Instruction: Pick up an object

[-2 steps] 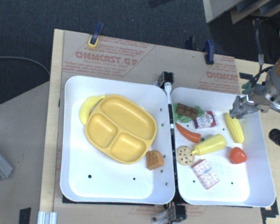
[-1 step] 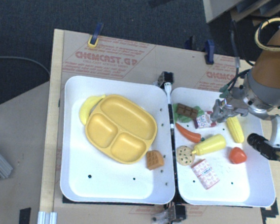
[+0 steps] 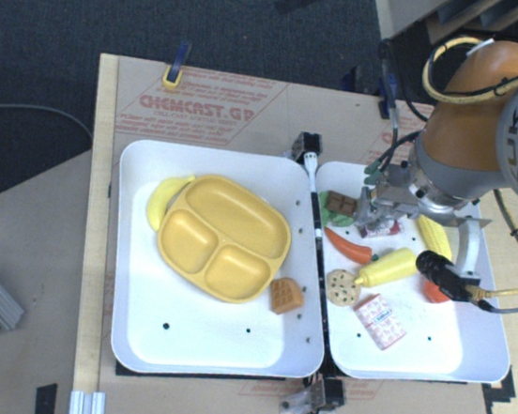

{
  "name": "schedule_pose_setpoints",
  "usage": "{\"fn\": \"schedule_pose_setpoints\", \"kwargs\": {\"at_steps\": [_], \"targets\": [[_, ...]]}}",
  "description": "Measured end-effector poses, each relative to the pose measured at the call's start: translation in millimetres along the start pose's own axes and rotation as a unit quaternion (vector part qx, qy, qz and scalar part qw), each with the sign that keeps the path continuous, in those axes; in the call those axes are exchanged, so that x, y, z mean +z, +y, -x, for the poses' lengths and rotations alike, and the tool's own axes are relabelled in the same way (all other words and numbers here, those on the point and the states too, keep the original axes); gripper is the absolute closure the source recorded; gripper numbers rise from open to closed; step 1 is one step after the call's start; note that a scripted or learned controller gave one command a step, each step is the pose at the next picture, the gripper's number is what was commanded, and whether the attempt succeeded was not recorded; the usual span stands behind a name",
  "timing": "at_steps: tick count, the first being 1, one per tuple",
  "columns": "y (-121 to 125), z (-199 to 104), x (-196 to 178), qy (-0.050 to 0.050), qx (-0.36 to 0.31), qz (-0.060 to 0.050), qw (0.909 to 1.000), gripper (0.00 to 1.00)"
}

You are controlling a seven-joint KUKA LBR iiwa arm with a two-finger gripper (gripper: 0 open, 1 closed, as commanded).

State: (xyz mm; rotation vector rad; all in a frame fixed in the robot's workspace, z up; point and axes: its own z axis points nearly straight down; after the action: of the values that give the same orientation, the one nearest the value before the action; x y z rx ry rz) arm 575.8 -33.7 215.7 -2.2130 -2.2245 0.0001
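Gripper (image 3: 378, 217) hanging low in the right bin (image 3: 428, 361), grip state unreadable.
It is sitting just above the carrot (image 3: 348, 246), near the brownie (image 3: 339, 203) and corn (image 3: 435, 236) (mustard bottle (image 3: 386, 267) lying just beside).

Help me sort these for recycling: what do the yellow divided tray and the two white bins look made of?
The yellow divided tray looks like moulded plastic with a smooth, slightly glossy finish: soft highlights, rounded compartment edges and even colour. The left white bin and the right white bin also look like thin formed plastic, matte to satin, with rounded corners and rolled rims. I cannot rule out coated metal.
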Motion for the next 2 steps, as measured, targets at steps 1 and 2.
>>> {"fn": "schedule_pose_setpoints", "kwargs": {"at_steps": [1, 2], "targets": [[-11.9, -59.1, -12.6, 0.001, -0.001, 0.001, 1.0, 1.0], [-22.2, -109.5, -3.0, -0.001, 0.0, 0.0, 1.0, 1.0]]}}
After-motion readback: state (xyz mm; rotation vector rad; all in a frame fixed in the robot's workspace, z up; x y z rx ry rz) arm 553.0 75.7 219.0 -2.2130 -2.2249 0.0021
